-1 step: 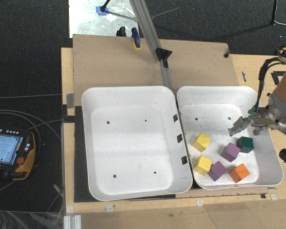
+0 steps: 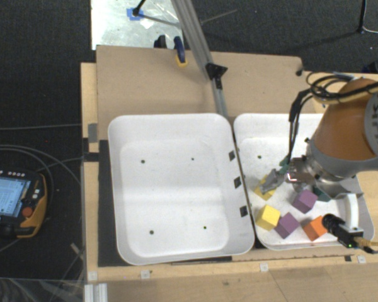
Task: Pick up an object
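Claw (image 2: 272, 182) low in the right bin (image 2: 252, 131).
You can't tell its opening; it touches a yellow block (image 2: 264, 191).

End effector (image 2: 274, 180) low over blocks in right bin (image 2: 252, 131).

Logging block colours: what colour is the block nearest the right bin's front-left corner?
Yellow: the block, seen in the camera view.

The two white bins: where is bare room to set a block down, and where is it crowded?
The left bin has bare floor from wall to wall. In the right bin, the far strip along its back wall is bare. Its near part is crowded: gripper, yellow blocks, purple blocks and an orange block.
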`<action>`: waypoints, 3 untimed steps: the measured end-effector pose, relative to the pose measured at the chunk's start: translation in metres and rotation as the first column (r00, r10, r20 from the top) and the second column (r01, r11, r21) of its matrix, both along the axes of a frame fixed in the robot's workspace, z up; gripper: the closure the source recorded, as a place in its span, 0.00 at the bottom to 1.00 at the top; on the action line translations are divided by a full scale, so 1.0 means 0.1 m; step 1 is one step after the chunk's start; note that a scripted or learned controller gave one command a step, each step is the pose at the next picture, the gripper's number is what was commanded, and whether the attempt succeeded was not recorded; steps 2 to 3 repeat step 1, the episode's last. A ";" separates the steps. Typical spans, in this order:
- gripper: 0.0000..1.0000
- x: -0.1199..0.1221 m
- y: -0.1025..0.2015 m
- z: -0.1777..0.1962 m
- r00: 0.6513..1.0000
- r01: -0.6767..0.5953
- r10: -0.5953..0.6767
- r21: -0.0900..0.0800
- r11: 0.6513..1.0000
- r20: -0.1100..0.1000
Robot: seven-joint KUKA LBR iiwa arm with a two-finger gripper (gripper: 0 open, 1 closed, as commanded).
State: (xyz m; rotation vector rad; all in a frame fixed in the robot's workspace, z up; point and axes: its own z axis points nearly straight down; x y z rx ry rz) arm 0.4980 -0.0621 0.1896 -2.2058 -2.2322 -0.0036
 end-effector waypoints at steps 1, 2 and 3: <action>0.00 0.12 -0.26 -1.03 1.000 0.012 -0.012 -0.004 1.000 -0.001; 0.00 0.12 -0.26 -1.03 1.000 0.012 -0.012 -0.004 1.000 -0.001; 0.00 0.12 -0.26 -1.03 1.000 0.012 -0.012 -0.004 1.000 -0.001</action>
